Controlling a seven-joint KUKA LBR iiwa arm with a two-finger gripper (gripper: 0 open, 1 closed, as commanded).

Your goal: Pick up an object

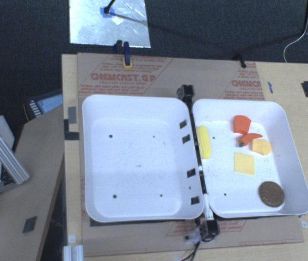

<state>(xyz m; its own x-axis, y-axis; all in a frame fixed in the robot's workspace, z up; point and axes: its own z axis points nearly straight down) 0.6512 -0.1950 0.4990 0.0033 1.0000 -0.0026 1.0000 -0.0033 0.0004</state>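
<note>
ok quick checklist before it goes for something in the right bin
1. Objects present in the right bin: ok. A corn cob, orange piece, yellow slice, small yellow wedge and brown disc lie there.
2. Easy target spaced from the others: ok, the brown disc sits alone near the front corner.
3. Corn cob clear of the wall: not ok, it lies against the divider side.
4. Orange piece and wedge separated: cannot tell, they look close together.
5. Gripper state: cannot tell.
</note>
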